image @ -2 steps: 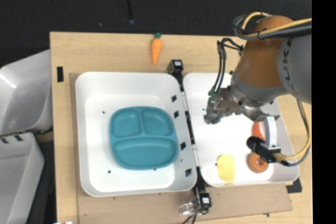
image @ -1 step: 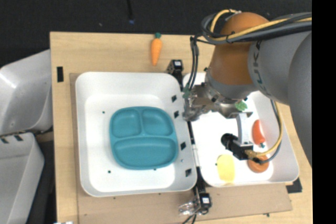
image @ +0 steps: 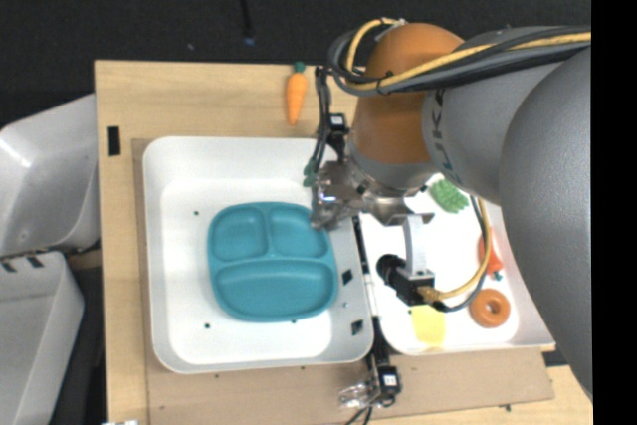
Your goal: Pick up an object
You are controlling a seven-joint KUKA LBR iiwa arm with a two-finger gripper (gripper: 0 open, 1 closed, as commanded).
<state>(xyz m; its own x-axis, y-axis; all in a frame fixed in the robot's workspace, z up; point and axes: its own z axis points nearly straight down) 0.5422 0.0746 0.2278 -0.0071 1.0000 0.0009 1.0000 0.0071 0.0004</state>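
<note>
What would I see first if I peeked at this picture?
The big grey arm with its orange band, reaching in from the right over the bins. Then the blue divided plate in the left bin, and the toy carrot lying on the wooden bench above it.

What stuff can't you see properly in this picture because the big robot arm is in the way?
- Gripper, camera view: the wrist covers its fingers, so open or shut cannot be told.
- Right bin: the arm hides much of its floor.
- Green object: partly under the arm, shape unclear.
- Yellow block and orange ring: too small for detail.
- Teal plate in the left bin and carrot show clearly.
</note>
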